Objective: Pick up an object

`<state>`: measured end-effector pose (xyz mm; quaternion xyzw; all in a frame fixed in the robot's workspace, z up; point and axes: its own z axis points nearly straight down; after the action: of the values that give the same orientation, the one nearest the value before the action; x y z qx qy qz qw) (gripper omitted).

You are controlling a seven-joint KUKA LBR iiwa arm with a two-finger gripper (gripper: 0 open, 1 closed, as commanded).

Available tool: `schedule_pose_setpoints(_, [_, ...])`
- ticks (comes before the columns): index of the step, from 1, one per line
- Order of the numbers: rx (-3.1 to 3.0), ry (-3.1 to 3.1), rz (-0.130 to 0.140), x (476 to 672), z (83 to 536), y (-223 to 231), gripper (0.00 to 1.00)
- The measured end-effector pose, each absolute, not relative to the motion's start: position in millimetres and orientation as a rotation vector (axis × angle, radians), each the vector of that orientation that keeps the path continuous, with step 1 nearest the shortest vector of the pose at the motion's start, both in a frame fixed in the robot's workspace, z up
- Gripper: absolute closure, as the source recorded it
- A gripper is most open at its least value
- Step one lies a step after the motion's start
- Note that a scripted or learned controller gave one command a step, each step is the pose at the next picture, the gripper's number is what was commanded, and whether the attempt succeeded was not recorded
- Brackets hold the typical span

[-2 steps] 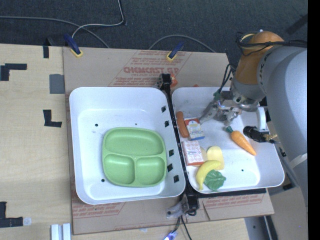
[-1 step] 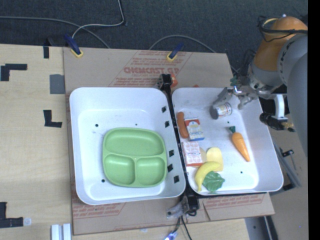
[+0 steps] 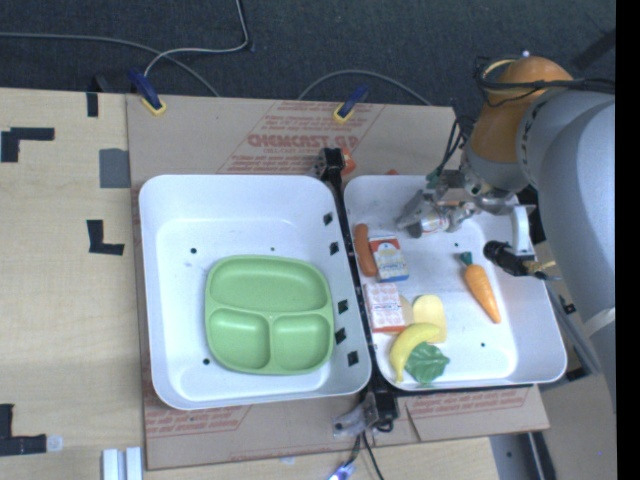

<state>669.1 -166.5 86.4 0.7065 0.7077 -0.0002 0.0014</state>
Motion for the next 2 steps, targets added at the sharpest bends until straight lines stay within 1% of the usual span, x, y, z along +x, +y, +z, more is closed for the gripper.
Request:
schedule_pose_setpoints(1, [2.215, 2.221, -0.001, 669.5, 96.7, -166.4, 1.00])
schedule_pose_setpoints(2, [2.216, 2.224, 0.005, 668.8, 185.9, -84.2, 1.00])
